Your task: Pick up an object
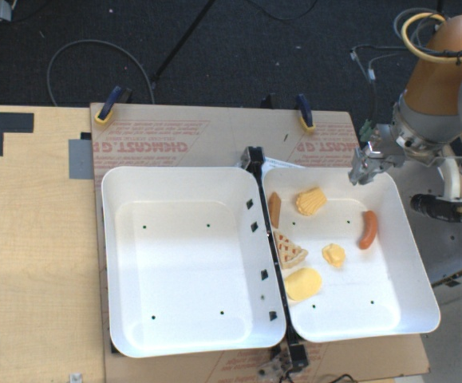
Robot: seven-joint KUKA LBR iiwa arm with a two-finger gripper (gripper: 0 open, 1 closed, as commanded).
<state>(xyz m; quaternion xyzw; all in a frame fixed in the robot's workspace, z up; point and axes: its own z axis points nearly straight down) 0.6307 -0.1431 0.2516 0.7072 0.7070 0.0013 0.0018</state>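
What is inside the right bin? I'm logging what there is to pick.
The right bin holds six toy foods: corn piece, sausage, small yellow piece, waffle wedge, yellow chip, brown stick. Nothing looks covered.

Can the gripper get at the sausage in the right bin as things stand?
Probably yes. The gripper hangs over the right bin's far corner, and the sausage lies alone on open floor just below it, apart from the other food.

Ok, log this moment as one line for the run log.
gripper: over right bin's far right corner, holding nothing | sausage: nearest item, near right wall | left bin: no items | phase: approach, no pick yet
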